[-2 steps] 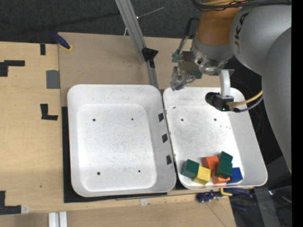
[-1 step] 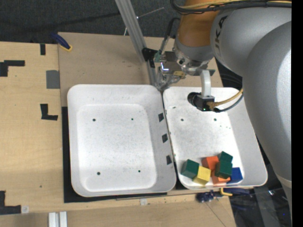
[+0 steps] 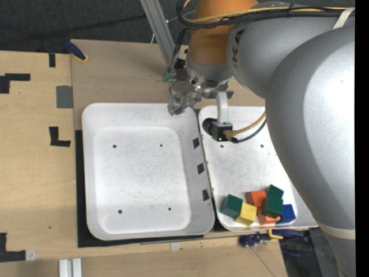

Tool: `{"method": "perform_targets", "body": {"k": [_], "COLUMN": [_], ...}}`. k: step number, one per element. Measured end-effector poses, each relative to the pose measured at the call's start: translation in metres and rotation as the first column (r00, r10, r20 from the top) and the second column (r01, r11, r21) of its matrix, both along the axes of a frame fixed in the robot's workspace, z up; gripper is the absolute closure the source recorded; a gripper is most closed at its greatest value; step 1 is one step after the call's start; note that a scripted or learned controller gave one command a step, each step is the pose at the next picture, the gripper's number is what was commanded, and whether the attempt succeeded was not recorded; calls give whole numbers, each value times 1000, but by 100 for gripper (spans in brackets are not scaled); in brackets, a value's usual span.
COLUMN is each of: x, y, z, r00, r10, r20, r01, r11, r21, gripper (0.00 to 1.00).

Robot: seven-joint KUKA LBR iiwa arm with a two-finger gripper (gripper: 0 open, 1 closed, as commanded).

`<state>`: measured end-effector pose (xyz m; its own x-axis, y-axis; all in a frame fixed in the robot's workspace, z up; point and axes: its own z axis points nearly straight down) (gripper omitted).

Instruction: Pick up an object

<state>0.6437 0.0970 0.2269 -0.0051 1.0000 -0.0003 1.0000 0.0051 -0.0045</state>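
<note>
Several small blocks lie huddled at the near edge of the right bin (image 3: 242, 166): a green one (image 3: 232, 205), a yellow one (image 3: 247, 213), an orange one (image 3: 258, 199), a dark green one (image 3: 274, 199) and a blue one (image 3: 286, 213). My gripper (image 3: 180, 104) hangs over the far right corner of the left bin (image 3: 138, 172), well away from the blocks. Nothing shows between its fingers.
The grey arm with its orange band (image 3: 222, 22) covers the upper right and part of the right bin. A cable and a black connector (image 3: 219, 128) sit over the right bin's far end. A metal pole (image 3: 157, 22) slants behind the gripper. Wooden bench surrounds the bins.
</note>
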Motion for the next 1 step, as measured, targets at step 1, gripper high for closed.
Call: {"method": "perform_targets", "body": {"k": [1], "x": [0], "y": [-2], "z": [2], "r00": [1000], "r10": [-3], "r20": [2], "r01": [3], "r11": [1000], "r21": [0], "gripper": [0]}}
